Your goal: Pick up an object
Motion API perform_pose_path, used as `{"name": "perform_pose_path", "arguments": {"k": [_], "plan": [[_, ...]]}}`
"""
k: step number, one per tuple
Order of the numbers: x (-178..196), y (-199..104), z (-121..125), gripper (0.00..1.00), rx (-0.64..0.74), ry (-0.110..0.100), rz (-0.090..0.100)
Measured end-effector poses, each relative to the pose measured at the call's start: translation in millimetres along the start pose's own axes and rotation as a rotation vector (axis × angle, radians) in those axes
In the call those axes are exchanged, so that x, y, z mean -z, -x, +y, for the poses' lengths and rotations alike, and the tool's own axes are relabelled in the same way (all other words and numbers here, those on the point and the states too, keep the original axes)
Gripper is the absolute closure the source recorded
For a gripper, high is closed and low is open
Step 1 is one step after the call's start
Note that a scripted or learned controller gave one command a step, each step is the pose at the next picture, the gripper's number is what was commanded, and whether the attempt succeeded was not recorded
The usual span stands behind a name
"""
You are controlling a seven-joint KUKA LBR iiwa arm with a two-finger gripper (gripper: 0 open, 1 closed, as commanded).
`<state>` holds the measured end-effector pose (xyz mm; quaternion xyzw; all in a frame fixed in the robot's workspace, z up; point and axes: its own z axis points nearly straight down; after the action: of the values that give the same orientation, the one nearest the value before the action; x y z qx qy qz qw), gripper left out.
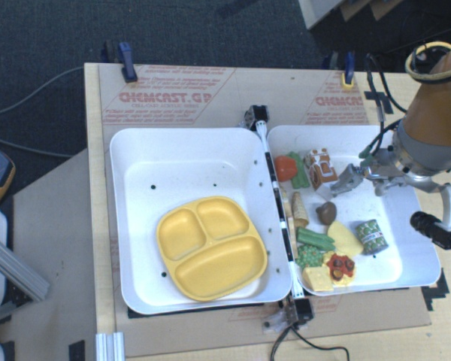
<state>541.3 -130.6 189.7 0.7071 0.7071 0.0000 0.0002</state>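
Observation:
The right bin [413,273] holds several toy foods. Among them are a red tomato [286,168], a brown-and-white block [321,168], a brown oval piece [326,213] and a green can [370,235]. There are also a tan cone [299,210], green pods [314,239] and a yellow slab [346,241] with a red slice [340,265] at its near end. My gripper [363,186] hangs over the bin's upper middle, right of the block and above the can. It is open, with only white bin floor showing between its fingers.
The left bin [135,164] holds a yellow divided plate [210,247]. A black clamp [257,116] and a strip join the two bins. The grey arm with its orange band [434,96] crosses the right bin's far right corner.

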Motion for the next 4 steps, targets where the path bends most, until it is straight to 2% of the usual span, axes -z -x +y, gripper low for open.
{"name": "perform_pose_path", "arguments": {"k": [1, 2, 3, 4], "plan": [[-107, -2, 12, 0.00, 0.000, -0.009, 0.003], [-91, -1, 14, 1.00, -0.001, 0.001, 0.000], [-91, -1, 14, 0.00, -0.001, 0.001, 0.000], [-104, 37, 129, 0.00, 0.003, 0.009, -0.003]]}}
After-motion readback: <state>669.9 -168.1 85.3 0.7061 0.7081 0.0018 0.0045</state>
